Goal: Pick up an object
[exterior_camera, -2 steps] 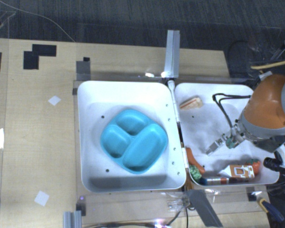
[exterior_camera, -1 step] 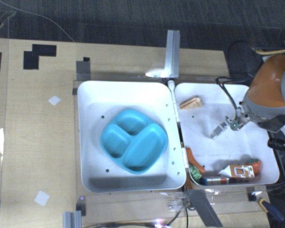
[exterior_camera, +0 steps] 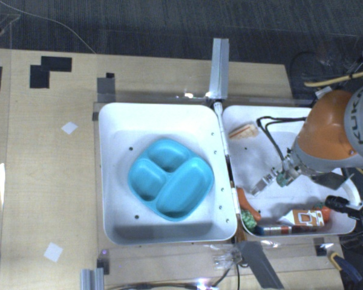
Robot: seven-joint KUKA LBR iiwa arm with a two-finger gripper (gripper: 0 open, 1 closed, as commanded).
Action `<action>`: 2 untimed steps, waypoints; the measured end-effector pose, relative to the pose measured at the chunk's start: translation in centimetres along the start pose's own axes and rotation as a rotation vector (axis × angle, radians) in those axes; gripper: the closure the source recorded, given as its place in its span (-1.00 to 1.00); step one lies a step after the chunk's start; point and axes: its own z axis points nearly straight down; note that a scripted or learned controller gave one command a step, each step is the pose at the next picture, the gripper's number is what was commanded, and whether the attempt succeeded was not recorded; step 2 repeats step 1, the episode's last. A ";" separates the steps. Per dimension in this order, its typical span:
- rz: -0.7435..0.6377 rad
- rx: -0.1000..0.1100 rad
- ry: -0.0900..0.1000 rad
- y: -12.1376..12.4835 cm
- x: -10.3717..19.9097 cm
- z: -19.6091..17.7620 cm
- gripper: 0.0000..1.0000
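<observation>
Nothing is picked up yet, as far as I can judge: my end effector (exterior_camera: 261, 185) hangs low in the right bin (exterior_camera: 272, 117), over bare white floor, and I cannot tell how it is set. The likely candidates lie along the near wall: a flat red and white packet (exterior_camera: 307, 218) with a glossy printed face, a slim dark marker (exterior_camera: 271, 229) beside it, and an orange piece (exterior_camera: 244, 200) at the corner. A pale tan block (exterior_camera: 242, 131) sits well apart near the far wall. The left bin (exterior_camera: 109, 180) holds a smooth blue divided plastic tray (exterior_camera: 171, 177) with rounded compartments. The whole grasp and lift remain.
</observation>
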 end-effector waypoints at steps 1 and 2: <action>0.108 0.003 0.000 5.1 -7.2 0.3 -1.00; 0.108 0.003 0.000 5.1 -7.2 0.3 -1.00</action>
